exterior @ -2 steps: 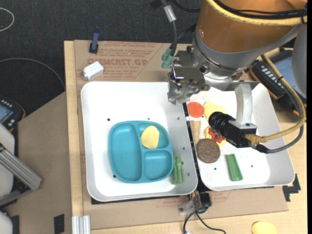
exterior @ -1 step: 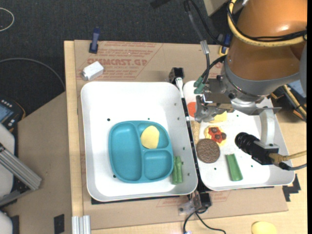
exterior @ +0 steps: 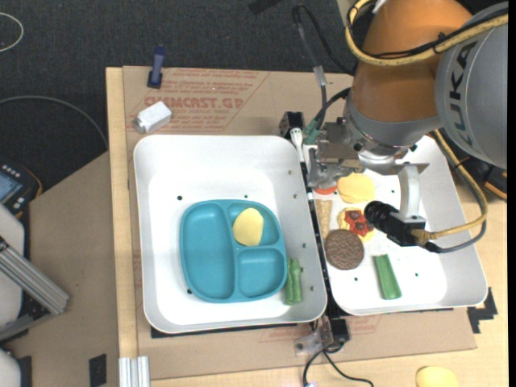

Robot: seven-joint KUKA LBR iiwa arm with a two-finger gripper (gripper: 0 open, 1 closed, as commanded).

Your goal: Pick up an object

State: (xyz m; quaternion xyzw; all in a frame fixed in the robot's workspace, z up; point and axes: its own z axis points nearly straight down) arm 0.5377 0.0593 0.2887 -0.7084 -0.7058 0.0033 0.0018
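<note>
My gripper [exterior: 321, 170] hangs low over the left edge of the right bin [exterior: 451, 280], under the big orange wrist band. Just below it lie a tan wafer-like strip [exterior: 323, 212] and a small red-orange piece [exterior: 323, 190]. A yellow round piece [exterior: 355, 188], a small pizza-like slice [exterior: 354, 220], a brown cookie [exterior: 344, 249] and a green stick [exterior: 387, 276] lie in the same bin. The arm hides the bin's far half.
The left bin [exterior: 161, 176] holds a teal divided plate [exterior: 211, 252] with a yellow lemon [exterior: 248, 226] in its upper right compartment. A green pickle-like piece [exterior: 293, 280] lies beside the plate. A black cable-mounted part [exterior: 393, 222] juts over the right bin.
</note>
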